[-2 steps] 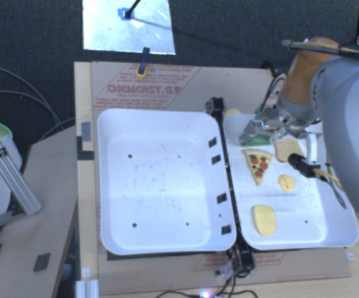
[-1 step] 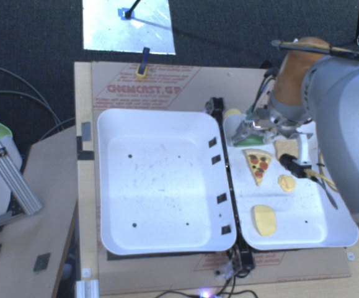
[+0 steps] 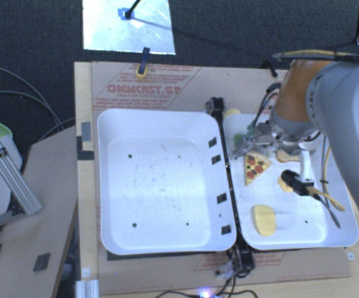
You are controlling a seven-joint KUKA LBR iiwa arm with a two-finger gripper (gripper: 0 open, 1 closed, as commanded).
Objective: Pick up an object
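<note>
In the right bin [image 3: 345, 227], we are aiming to centre the gripper [image 3: 245, 143], whose opening we cannot tell, on the pizza slice [image 3: 255, 167] at its five o'clock.

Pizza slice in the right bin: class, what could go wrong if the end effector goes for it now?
The pizza slice lies flat in the right bin, so the end effector beside it may fail to get a grip on it. Both sit near the bin's left wall, which the end effector could bump.
</note>
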